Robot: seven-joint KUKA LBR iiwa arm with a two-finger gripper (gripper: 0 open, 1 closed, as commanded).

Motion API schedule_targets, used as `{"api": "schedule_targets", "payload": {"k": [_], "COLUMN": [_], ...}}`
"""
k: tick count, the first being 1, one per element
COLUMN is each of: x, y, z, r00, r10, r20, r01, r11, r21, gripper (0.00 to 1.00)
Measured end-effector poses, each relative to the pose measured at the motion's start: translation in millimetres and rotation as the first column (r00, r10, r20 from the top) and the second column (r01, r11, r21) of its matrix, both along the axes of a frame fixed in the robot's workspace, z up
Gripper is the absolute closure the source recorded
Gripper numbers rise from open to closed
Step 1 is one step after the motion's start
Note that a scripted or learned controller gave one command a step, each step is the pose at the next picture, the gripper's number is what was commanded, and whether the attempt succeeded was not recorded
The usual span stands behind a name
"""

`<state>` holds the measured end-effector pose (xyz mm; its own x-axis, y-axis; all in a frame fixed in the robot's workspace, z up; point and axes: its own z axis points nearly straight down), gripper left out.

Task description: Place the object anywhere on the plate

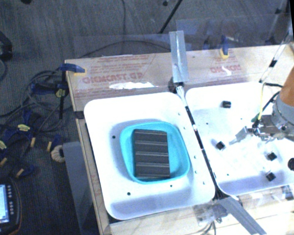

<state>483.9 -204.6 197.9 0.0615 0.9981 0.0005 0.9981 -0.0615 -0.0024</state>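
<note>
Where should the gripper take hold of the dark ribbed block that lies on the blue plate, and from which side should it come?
Probably from above, closing across the two long sides of the dark ribbed block. It lies flat on the blue plate, longer than it is wide, so the narrow span looks easier to fit. The plate's raised rim stands close around it, so a sideways approach looks blocked.

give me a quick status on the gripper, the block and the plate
Gripper over the right bin, nothing visibly held. Dark ridged block lying on the blue plate in the left bin. Small black bits scattered in the right bin, none near the plate.
</note>
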Motion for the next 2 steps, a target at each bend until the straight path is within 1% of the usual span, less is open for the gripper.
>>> {"api": "schedule_targets", "payload": {"k": [1, 2], "x": [1.1, -0.4], "y": [-6.4, -5.1], "z": [122.4, 1.4], "r00": [1.0, 0.98], "r10": [-0.031, -0.2], "r20": [0.004, -0.001], "r01": [0.031, 0.2], "r11": [1.0, 0.98], "r21": [-0.005, -0.001], "gripper": [0.0, 0.0]}}
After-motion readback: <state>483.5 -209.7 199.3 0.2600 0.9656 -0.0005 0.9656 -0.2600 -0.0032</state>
